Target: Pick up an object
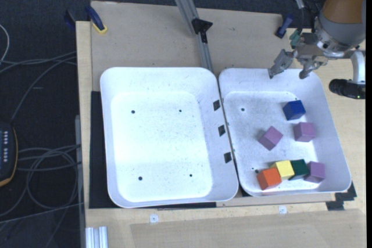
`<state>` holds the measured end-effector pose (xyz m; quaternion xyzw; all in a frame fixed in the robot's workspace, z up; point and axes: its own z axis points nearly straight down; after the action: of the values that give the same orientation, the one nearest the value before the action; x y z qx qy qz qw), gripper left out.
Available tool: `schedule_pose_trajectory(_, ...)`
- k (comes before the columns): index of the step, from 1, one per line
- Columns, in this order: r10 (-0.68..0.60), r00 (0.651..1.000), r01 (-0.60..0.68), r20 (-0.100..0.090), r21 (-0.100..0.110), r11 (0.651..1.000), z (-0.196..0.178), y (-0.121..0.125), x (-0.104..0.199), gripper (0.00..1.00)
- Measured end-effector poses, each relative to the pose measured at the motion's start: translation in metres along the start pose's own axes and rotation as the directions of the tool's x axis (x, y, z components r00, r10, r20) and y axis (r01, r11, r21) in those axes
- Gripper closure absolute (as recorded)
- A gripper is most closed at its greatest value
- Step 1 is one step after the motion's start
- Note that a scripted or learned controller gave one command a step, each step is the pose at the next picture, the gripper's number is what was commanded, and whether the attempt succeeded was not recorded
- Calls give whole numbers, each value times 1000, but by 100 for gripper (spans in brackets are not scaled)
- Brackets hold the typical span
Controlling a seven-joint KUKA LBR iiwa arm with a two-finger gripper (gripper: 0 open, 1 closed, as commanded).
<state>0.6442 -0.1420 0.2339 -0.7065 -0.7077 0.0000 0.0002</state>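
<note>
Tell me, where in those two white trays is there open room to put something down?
The left bin has a wholly bare floor. In the right bin, the near-left stretch and the far end below the gripper are free. It is crowded along the near edge, where the orange block, yellow block, green block and a purple block bunch.

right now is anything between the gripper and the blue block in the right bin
Nothing visible. The gripper, fingers spread, hangs over the right bin's far rim, and bare white floor lies between it and the blue block. The purple blocks sit nearer the camera.
</note>
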Motion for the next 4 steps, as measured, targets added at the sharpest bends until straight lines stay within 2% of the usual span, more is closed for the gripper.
schedule_pose_trajectory(1, 0, 1000, 0, 1, 0, 1000, 0, 0, 0, 0)
schedule_pose_trajectory(3, 2, 1000, -2, 0, 6, 1000, 110, -7, -12, 0)
schedule_pose_trajectory(4, 0, 1000, 0, 0, -1, 1000, 134, -6, -11, 0)
